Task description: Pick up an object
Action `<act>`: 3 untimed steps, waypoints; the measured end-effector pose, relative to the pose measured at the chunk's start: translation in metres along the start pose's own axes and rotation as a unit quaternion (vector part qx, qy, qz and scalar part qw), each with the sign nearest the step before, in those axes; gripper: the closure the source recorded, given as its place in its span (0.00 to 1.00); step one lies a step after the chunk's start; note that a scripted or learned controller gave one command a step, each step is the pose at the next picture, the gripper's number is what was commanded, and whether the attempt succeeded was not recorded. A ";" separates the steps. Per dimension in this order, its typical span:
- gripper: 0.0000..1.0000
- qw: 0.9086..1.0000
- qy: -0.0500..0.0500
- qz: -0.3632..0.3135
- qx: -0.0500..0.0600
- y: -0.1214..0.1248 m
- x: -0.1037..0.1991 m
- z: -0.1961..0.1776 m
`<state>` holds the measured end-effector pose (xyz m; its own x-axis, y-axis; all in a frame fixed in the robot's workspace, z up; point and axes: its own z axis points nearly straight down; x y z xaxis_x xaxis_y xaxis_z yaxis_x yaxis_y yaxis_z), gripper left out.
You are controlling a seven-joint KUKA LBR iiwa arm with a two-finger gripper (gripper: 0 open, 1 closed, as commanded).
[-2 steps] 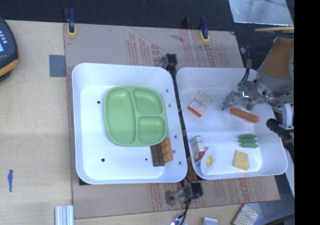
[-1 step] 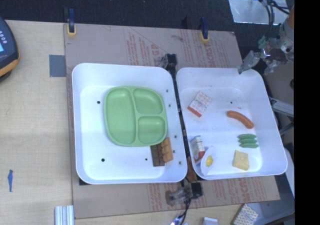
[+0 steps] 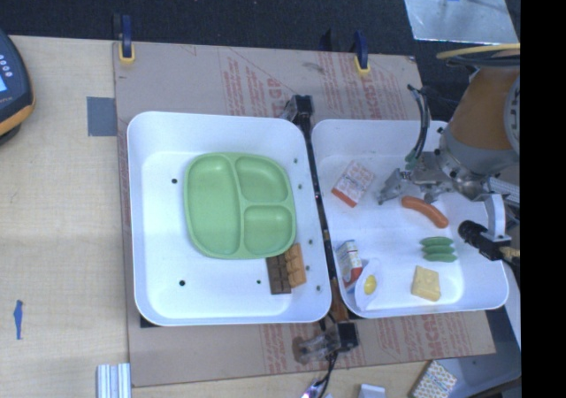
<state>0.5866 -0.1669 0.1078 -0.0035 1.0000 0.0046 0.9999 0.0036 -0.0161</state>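
The gripper point(image 3: 398, 186) is hovering low in the right bin point(image 3: 389, 135), its metal fingers point(image 3: 386, 194) spread open with nothing between them. Just beside it, toward the near side, a toy sausage point(image 3: 425, 210) is lying on the bin floor, apart from the fingers. A small red-and-white packet point(image 3: 354, 184) is sitting to the left of the gripper. Nearer the front, green pea pods point(image 3: 438, 248), a yellow cracker-like block point(image 3: 425, 284), a small can point(image 3: 349, 259) and a fried-egg toy point(image 3: 369, 284) are resting well apart. In the left bin point(image 3: 155, 210), a green divided plate point(image 3: 239, 206) is lying beside a brown chocolate bar point(image 3: 286, 269).
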 end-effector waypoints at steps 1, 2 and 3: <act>0.00 1.000 -0.004 0.001 -0.010 0.022 -0.047 -0.054; 0.00 1.000 -0.002 -0.001 -0.004 -0.011 -0.030 0.009; 0.00 1.000 -0.004 -0.001 -0.011 0.073 -0.046 -0.041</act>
<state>0.6601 -0.2127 0.1478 -0.0062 1.0000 -0.0036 1.0000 0.0063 0.0065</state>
